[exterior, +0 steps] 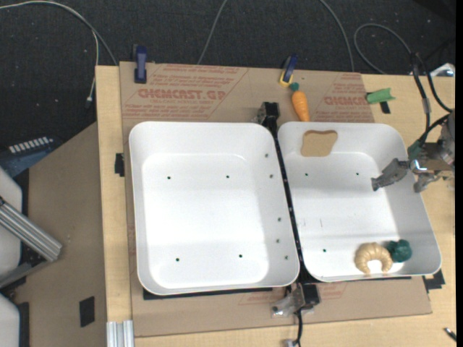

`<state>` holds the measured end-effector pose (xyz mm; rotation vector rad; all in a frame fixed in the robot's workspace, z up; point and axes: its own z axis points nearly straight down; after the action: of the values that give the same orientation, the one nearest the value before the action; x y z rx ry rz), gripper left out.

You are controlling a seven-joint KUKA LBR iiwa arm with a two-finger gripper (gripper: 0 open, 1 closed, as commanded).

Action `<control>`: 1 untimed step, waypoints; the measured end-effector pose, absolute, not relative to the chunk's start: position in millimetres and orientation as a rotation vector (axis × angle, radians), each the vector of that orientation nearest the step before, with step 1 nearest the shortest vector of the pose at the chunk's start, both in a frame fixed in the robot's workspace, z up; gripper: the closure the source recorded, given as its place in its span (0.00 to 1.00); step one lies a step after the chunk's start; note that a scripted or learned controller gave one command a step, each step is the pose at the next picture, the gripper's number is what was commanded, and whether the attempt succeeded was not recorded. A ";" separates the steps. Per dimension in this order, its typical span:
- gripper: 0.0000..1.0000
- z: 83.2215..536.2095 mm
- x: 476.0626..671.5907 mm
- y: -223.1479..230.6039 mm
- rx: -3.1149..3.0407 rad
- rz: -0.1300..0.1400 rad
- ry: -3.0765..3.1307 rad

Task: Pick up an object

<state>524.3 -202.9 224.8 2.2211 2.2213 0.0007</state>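
My arm (452,147) is running off the right edge. Green object (399,250) is sitting half behind the croissant (373,257); too small to identify.

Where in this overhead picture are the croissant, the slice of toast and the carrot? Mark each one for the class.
croissant (373,257), camera view: middle of its curved body.
slice of toast (318,143), camera view: centre of its flat face.
carrot (300,105), camera view: middle of its orange body.
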 end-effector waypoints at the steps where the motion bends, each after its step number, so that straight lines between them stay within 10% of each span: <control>1: 0.00 224.8 524.3 -202.9 2.221 0.001 2.221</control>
<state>524.3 -202.9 224.8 2.2212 2.2214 0.0006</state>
